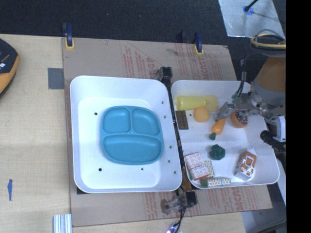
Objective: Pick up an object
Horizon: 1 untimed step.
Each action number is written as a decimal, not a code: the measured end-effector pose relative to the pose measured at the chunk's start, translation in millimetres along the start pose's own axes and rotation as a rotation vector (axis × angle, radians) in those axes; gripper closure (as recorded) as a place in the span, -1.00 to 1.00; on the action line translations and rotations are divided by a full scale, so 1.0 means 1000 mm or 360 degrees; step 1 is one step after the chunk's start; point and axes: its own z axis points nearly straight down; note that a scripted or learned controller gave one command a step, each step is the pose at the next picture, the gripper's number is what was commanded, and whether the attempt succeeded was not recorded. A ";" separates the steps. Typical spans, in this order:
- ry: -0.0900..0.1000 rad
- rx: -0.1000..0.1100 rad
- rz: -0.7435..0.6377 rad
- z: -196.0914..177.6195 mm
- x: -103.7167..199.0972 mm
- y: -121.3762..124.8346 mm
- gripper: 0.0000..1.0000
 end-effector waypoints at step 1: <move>-0.0022 0.0009 0.0011 0.012 0.016 -0.055 -1.00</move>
